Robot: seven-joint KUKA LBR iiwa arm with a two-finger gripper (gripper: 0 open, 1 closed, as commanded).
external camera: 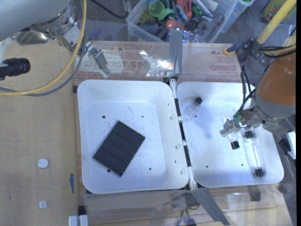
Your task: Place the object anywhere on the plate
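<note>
A flat black rectangular plate with ribbed strips lies at a slant in the left bin. In the right bin lie clear tubes with black caps: one near the left wall, one at the front right. My gripper hangs low over the middle right of the right bin, just above a small black-capped piece. The wrist hides what is under it.
The arm with its orange band comes in over the right bin's right side, trailing black cables. A clear tub of coloured toys stands behind the bins. A metal divider runs between the bins.
</note>
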